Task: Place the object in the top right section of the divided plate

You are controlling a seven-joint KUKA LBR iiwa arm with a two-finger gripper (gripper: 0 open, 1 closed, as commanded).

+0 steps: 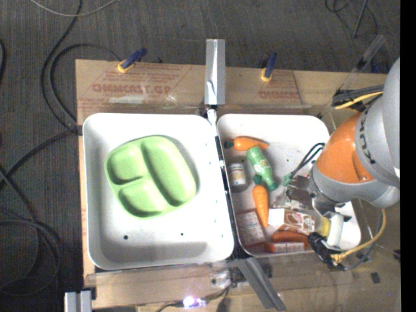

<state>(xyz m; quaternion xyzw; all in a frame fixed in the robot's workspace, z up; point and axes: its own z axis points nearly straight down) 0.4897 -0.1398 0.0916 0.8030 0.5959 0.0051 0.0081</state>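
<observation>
Two bins | green plate point(153, 174) L bin — bare | arm point(354, 164) over R bin | jaws — can't tell

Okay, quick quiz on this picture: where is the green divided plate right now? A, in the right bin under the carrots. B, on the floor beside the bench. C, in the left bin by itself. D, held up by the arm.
C: the green divided plate lies flat in the left bin, while the carrots and green bottle sit in the right bin.
</observation>
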